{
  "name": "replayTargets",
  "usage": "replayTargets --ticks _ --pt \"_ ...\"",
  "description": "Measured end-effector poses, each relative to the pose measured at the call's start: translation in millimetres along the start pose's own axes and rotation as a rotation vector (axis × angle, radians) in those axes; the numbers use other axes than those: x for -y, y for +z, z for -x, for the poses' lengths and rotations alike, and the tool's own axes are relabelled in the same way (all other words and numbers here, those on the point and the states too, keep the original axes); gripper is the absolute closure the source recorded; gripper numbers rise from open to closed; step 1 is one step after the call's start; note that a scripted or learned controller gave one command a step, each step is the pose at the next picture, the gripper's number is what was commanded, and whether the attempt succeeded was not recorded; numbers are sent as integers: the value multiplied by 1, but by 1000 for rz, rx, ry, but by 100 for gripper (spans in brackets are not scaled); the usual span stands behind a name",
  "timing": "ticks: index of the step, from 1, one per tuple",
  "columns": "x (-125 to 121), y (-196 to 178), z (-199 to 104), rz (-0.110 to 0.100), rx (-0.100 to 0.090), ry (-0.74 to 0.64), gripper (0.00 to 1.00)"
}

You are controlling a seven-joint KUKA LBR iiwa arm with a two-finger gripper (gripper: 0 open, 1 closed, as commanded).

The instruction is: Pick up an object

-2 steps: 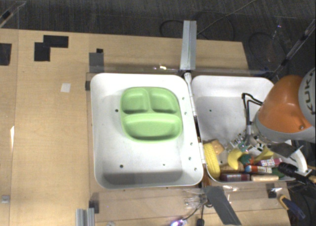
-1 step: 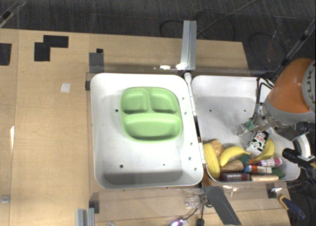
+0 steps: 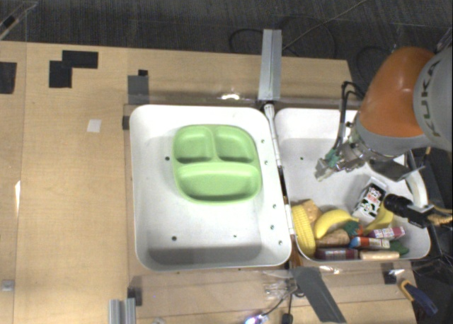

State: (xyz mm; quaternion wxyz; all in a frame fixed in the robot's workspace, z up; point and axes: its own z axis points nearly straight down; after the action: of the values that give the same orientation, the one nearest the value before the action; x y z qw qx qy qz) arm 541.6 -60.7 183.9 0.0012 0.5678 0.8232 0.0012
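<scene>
My gripper point(image 3: 333, 164) hangs over the bare upper middle of the right bin point(image 3: 304, 139), below the arm's orange band point(image 3: 396, 96). No object shows at its tip. A pile of objects lies in that bin's near corner, below and to the right of the gripper: a yellow banana point(image 3: 331, 222), a corn cob point(image 3: 304, 221), a small black-and-white carton point(image 3: 368, 202) and several markers point(image 3: 361, 248). The gripper stands apart from all of them.
The left bin point(image 3: 152, 230) holds a green divided plate point(image 3: 216, 162). A metal rail point(image 3: 271, 68) stands behind the wall between the bins. Wooden bench top point(image 3: 71, 174) stretches to the left. Cables and fittings point(image 3: 414, 209) crowd the right bin's right edge.
</scene>
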Motion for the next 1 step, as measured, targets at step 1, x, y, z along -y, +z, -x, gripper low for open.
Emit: replayTargets --ticks 1 --pt "0 0 0 -1 0 0 0"
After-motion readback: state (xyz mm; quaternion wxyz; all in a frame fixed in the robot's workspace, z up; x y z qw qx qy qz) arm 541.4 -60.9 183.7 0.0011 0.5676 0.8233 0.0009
